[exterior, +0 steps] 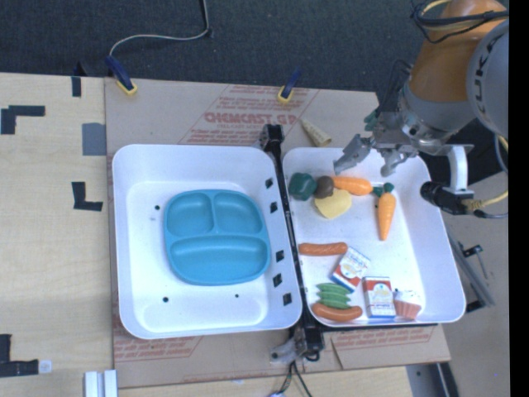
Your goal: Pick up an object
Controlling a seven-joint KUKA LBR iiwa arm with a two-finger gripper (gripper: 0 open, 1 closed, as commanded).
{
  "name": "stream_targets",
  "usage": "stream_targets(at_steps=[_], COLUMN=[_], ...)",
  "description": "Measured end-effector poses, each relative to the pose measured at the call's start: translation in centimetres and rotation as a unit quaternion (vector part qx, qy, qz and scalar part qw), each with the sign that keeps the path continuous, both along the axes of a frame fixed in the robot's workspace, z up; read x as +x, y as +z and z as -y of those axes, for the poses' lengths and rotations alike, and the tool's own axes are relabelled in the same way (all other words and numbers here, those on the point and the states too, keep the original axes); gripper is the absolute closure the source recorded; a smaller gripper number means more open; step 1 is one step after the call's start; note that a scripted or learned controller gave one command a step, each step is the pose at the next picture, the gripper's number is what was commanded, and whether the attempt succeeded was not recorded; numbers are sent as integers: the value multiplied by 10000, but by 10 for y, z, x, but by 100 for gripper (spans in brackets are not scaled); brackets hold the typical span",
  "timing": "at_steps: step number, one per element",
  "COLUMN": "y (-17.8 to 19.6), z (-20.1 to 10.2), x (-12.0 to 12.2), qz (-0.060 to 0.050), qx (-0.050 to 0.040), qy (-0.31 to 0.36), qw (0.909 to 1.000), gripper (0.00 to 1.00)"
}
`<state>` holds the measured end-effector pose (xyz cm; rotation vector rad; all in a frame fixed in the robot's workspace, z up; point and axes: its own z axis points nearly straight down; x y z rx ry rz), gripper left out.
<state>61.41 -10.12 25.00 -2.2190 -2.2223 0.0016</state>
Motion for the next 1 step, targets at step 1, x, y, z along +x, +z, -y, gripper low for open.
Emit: stream_targets(at_steps=[1], y=[-129], z=[0], x=[-1], qz=[-17], qx=[4], qy=[-3], qw=[10000], gripper=[0])
